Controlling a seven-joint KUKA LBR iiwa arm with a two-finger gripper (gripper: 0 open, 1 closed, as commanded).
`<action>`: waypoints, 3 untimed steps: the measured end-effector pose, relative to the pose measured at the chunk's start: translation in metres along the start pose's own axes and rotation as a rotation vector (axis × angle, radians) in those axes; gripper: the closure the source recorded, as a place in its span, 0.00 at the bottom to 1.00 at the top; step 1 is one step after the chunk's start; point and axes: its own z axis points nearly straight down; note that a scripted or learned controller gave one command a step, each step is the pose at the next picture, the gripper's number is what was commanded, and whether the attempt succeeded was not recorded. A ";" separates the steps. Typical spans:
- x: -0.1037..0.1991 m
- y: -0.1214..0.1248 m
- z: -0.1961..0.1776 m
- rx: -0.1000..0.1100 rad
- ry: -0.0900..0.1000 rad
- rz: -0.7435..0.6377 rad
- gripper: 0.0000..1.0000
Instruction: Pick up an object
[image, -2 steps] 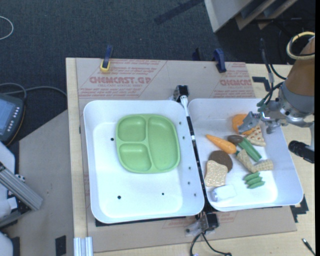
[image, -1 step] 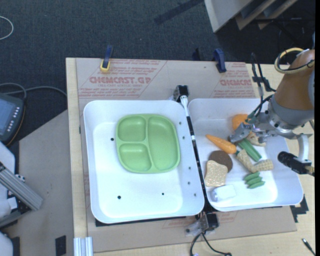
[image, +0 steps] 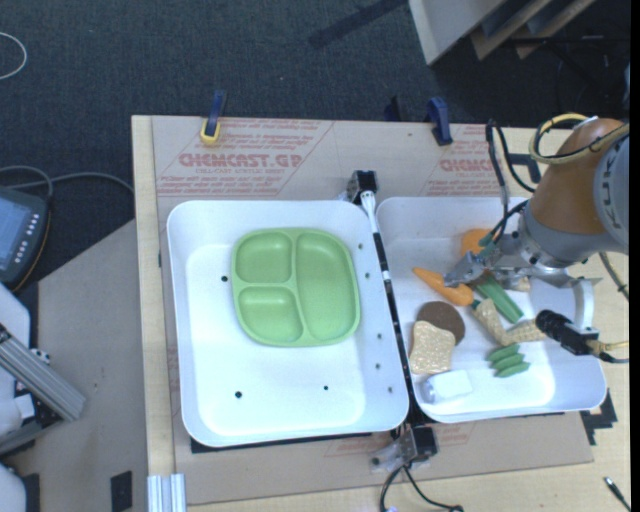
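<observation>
Nothing lifted yet; all toys lie in right white bin (image: 575, 395). Gripper (image: 478, 268) low in that bin, just beside orange carrot toy (image: 443, 286). Cannot tell its grip. Pick-up not yet done. Count: two bins on worktop (image: 300, 140), one green divided plate (image: 296, 286) in left white bin (image: 200, 380), one carrot, one brown round cookie (image: 440, 320), one white block (image: 450, 385), two green bean pods (image: 508, 361).

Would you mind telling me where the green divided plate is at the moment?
The green divided plate lies in the left bin, toward its upper middle, across the divider from the food pieces in the right bin.
</observation>
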 end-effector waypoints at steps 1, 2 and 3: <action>-0.001 0.003 -0.014 -0.012 -0.006 -0.001 1.00; -0.001 -0.003 -0.060 0.013 -0.005 -0.002 1.00; -0.001 0.000 -0.103 0.012 -0.005 -0.002 1.00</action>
